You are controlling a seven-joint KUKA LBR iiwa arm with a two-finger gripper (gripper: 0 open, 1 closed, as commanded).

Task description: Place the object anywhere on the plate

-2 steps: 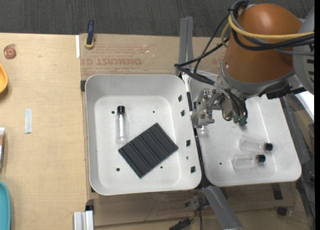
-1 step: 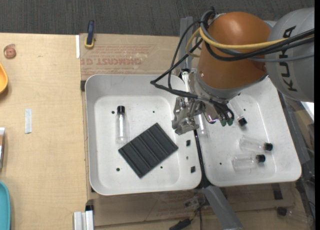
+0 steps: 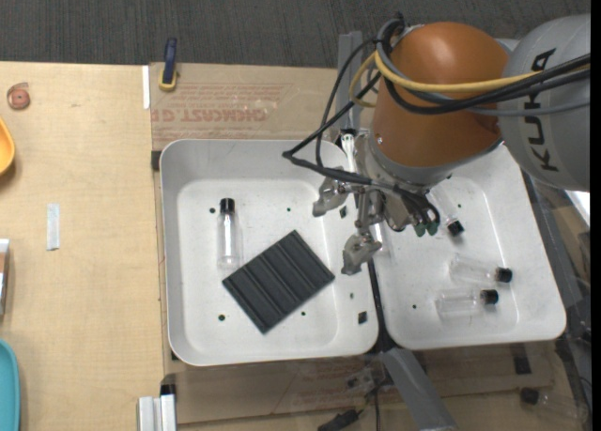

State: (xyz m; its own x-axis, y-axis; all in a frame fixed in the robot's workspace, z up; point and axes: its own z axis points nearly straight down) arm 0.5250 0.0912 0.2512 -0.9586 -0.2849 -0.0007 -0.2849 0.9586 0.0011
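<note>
Bins: I am counting two white bins side by side, the left bin (image 3: 188,326) and the right bin (image 3: 526,321), touching along their inner walls.
Plate: I am seeing one dark ridged plate (image 3: 278,281) lying flat and turned at an angle in the left bin, toward its near side.
Vials: I am counting three clear vials with black caps. One vial (image 3: 226,230) is lying in the left bin, just beside the plate's far-left corner and apart from it. Two more vials (image 3: 479,274) (image 3: 465,303) are lying near each other in the right bin's near half.
Small black piece: one is sitting in the right bin (image 3: 455,228), beside the gripper.
Arm: I am watching the grey arm (image 3: 554,100) reaching in from the right, its orange band (image 3: 437,91) hanging over the bins' shared far edge.
Gripper: the gripper (image 3: 362,241) is pointing down over the seam between the bins, just right of the plate.
Jaws: I cannot tell whether they are apart or together.
</note>
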